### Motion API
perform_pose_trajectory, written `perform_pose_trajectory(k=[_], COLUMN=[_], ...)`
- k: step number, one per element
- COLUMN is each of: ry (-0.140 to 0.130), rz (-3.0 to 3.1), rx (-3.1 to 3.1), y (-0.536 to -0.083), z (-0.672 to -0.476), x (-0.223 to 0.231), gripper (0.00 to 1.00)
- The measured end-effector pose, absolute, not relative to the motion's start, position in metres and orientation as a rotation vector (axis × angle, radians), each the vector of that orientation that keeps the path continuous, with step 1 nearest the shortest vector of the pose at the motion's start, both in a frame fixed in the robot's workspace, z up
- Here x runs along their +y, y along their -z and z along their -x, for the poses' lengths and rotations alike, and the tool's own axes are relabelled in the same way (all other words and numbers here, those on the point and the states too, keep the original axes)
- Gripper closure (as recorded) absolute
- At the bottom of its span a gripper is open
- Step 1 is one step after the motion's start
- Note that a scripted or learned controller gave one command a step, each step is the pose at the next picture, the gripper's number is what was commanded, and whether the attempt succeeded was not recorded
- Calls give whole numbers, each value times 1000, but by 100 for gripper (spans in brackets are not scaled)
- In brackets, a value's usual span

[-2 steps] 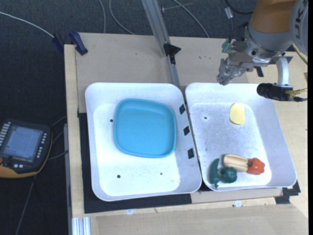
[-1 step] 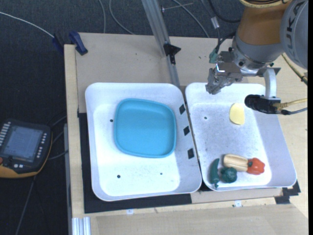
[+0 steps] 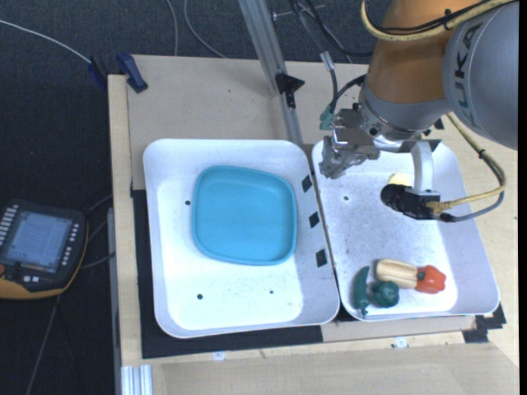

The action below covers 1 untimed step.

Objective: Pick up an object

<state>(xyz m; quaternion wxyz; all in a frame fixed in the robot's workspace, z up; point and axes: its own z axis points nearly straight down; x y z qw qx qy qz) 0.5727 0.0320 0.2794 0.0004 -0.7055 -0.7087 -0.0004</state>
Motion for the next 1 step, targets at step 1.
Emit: perform_pose_trajectory(k=[1], ry=[0], rz=[2216], rx=[-2225], y=[-269], z=[-538], x=[76], gripper=[100])
